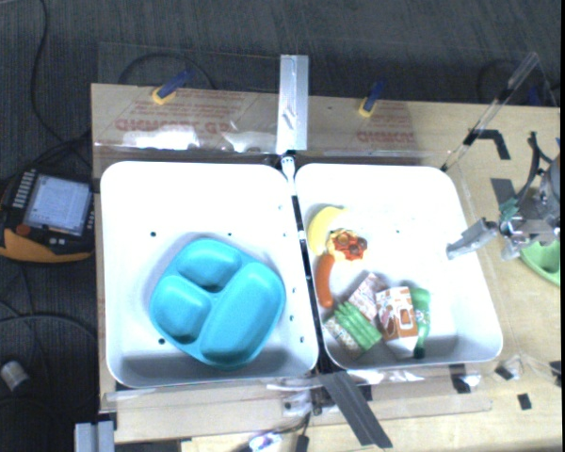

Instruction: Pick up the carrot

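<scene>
Orange and slender, the carrot (pixel 325 280) lies in the right bin (pixel 452 252), hard against that bin's left wall beside the central divider. Its long axis runs close to vertical in the camera view, parallel with the wall; one end points up toward the yellow banana (pixel 321 222), the other down toward the green packet (pixel 350 329). Which end is the tip cannot be told at this size.

Neighbours crowd it. A small red-and-orange item (pixel 347 244) sits touching or just beside its upper end, and a brown-and-white carton (pixel 396 312) lies near its lower right. The left bin (pixel 132 215) holds a blue sectioned tray (pixel 217 298), well apart from the work.

At the right edge of the table (pixel 508 139), outside the bin, a grey mechanism is taken to be the claw (pixel 508 229). Whether it is open or closed cannot be told, and nothing is seen in its hold.

Risks, as judged:
- The wall leaves little room for a finger on the carrot's left side; a grip across the carrot may strike the rim or divider.
- A descent slightly off to the right would take the small item or the packet instead.
- A rounded, smooth body may roll or slip out under a shallow pinch.
- The claw must cross the whole bin, so any aiming error carries into a cluttered corner.
</scene>
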### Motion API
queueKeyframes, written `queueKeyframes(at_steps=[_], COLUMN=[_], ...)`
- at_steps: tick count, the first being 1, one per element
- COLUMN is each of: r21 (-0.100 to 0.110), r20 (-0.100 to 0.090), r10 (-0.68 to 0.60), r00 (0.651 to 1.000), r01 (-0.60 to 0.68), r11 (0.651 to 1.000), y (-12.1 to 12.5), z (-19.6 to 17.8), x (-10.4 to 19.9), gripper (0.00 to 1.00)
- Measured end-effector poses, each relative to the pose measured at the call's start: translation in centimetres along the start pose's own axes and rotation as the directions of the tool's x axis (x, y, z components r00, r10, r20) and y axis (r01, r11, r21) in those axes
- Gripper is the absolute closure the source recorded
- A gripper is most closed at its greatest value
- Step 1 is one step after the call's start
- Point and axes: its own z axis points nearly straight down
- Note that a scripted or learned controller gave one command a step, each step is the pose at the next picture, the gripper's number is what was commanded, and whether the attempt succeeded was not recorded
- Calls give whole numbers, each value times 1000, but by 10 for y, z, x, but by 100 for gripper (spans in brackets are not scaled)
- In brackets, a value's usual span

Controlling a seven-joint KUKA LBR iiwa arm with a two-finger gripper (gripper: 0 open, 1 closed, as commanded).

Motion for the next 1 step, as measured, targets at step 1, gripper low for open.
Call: queueKeyframes(at_steps=[1], r21=[-29], r20=[15], r10=[-197], r00=[980], r01=[198], r11=[980], y=[-7], z=[118], x=[37], gripper=[0])
